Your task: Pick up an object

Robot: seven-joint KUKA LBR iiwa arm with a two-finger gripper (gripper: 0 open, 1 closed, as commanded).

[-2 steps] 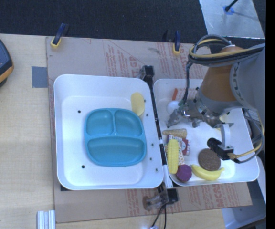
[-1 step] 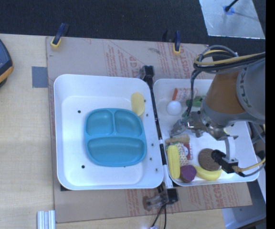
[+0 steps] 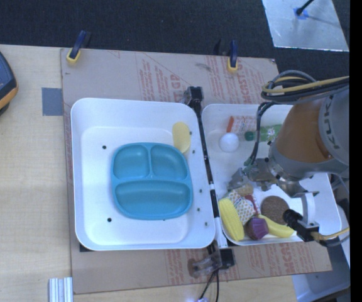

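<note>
Here toys lie beneath the arm.

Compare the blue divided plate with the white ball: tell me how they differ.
The blue divided plate is blue, while the white ball is white. The plate is flat, broad and split into compartments; the ball is round and far smaller. The plate lies in the left bin beside a pale yellow object; the ball sits in the right bin among more items. Both rest untouched by the arm.
</note>
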